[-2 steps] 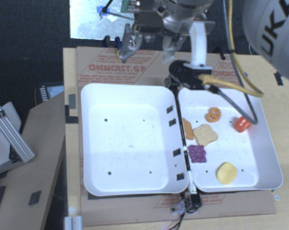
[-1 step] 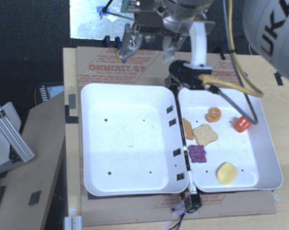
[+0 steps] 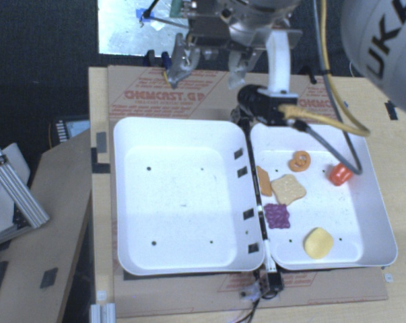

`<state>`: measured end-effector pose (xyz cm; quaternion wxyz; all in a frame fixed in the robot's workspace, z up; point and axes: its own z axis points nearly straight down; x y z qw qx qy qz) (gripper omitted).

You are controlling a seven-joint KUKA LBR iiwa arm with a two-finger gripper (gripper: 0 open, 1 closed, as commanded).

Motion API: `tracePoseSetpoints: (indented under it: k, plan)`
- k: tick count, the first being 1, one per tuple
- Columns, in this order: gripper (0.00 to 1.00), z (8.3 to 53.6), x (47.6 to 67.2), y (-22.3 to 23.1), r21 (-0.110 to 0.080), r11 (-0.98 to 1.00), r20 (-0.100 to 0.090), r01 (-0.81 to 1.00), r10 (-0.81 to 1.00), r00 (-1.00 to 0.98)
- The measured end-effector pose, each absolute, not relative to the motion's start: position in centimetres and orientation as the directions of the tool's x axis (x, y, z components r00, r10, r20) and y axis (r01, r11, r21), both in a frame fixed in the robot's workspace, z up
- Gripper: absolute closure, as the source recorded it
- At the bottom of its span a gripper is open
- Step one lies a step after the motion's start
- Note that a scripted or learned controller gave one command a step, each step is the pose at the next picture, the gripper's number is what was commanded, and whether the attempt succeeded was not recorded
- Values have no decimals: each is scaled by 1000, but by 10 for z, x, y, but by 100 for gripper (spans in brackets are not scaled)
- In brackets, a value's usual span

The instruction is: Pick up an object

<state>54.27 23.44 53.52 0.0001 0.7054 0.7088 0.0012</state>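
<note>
Gripper [image 3: 208, 64] above far edge of left bin [image 3: 132, 130], fingers [image 3: 182, 59] spread apart, nothing between them, touching nothing. Toy foods lie in right bin [image 3: 371, 200].

From here I lose the grey arm [image 3: 384, 39] at the top and right edges, so its body is cut off. The orange wedge-shaped piece [image 3: 263, 181] in the right white bin [image 3: 374, 214] is partly hidden behind the bins' shared rim. The red lettering on the brown cardboard sheet [image 3: 163, 95] is too blurred to read fully. The small blue-and-green clutter [image 3: 163, 9] far left on the pale panel is too small to identify.
</note>
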Motion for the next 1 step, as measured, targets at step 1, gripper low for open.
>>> tracePoseSetpoints:
  k: [1]
  plan:
    - [0,535,543,234,2,5,1,1000,1000,-5]
